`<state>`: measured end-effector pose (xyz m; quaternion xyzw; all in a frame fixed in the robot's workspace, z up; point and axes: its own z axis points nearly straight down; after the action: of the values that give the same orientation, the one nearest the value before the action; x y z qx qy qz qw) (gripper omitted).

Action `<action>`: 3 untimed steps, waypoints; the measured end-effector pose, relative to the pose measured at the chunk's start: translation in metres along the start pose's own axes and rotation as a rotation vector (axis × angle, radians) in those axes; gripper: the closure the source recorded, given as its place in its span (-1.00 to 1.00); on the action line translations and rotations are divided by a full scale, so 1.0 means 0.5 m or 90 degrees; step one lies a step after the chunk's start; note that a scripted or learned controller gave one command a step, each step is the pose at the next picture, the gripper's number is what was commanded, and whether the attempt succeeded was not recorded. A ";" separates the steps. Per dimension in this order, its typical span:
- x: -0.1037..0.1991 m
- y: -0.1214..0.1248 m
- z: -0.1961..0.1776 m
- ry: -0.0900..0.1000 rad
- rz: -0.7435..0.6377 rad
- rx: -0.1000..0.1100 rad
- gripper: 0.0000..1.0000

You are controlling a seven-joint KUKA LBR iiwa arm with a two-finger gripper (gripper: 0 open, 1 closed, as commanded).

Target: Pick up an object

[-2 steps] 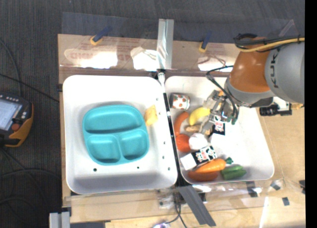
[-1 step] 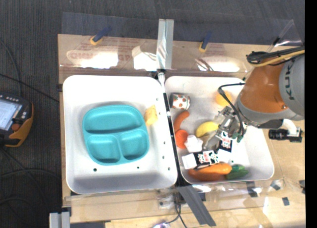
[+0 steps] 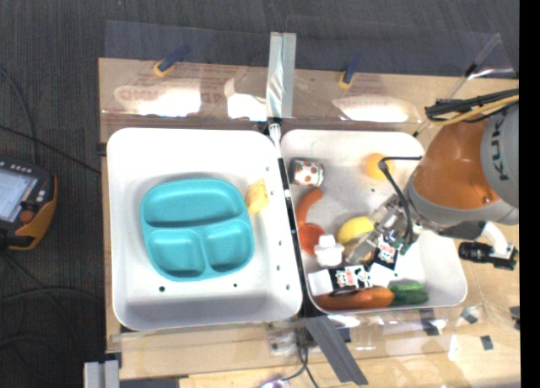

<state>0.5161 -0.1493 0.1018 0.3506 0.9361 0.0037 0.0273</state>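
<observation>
The hand (image 3: 377,243) is reaching among the clutter, its spread untellable, just beside the lemon (image 3: 356,229) at nine o'clock; closing comes next.

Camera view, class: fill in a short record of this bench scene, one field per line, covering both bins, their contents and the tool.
left bin: holds a teal divided tray and a small yellow item
right bin: a cluster of small toy foods, including a lemon and a green item
arm: reaches in over the right bin
tool: low among the clutter beside the lemon
grasp: cannot tell
</observation>
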 end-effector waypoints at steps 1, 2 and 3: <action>0.018 -0.056 0.020 0.019 0.069 0.010 -1.00; 0.056 0.035 0.022 0.022 0.074 0.014 -1.00; 0.064 0.071 0.023 0.022 0.162 0.018 -1.00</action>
<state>0.5159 -0.1018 0.0895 0.4668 0.8844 -0.0001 0.0055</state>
